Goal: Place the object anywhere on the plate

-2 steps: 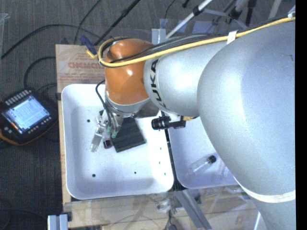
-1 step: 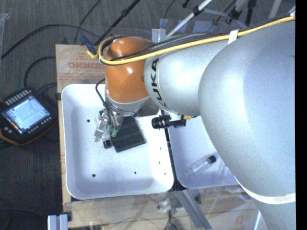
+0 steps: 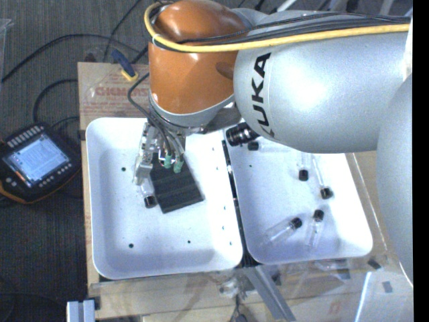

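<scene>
Vials (image 3: 295, 225) with black caps, which we take to be the objects meant, lie scattered in the right bin (image 3: 362, 243), well apart from one another and from anything that could serve as a plate. We judge the plate to be the dark ridged slab (image 3: 179, 190) lying flat and turned at an angle in the left bin (image 3: 114, 247), though we are not sure of this. The gripper (image 3: 157, 163) hangs low over the left bin at the slab's upper left edge, under the orange band of the arm (image 3: 322, 79). We cannot tell whether it is spread or closed, because the wrist hides much of it. A small black piece (image 3: 149, 200) sits just beside the slab's left corner, below the gripper. It may be the cap of a vial, but it is too small for us to be sure, and we cannot see whether it is gripped or merely lying on the bin floor. Nothing rests on the slab's top. So we judge the task unfinished: at best one vial is at the plate's edge and has yet to be set on it.
</scene>
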You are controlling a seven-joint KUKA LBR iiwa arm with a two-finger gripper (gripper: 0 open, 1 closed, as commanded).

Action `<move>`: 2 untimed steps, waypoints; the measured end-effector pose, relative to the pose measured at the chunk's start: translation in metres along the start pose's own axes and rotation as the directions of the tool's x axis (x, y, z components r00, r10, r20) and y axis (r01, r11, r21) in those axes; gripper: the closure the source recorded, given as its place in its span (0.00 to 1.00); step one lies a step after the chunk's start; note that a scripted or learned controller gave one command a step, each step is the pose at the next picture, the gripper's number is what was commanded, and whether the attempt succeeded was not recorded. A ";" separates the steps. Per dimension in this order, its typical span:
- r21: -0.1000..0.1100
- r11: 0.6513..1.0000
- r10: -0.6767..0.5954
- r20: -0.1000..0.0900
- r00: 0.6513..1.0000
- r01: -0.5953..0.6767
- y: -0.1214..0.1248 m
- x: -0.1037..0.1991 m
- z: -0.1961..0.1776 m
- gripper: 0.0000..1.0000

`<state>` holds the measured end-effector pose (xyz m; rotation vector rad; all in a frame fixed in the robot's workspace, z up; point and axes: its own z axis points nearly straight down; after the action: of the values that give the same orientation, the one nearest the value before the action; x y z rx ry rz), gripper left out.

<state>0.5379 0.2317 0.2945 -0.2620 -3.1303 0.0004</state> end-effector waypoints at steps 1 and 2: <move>0.000 0.970 -0.245 -0.002 0.970 0.245 0.008 -0.040 0.083 1.00; 0.000 0.956 -0.294 -0.001 0.956 0.294 0.011 -0.059 0.105 1.00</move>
<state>0.5979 0.2329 0.1891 0.2068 -3.1334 0.0009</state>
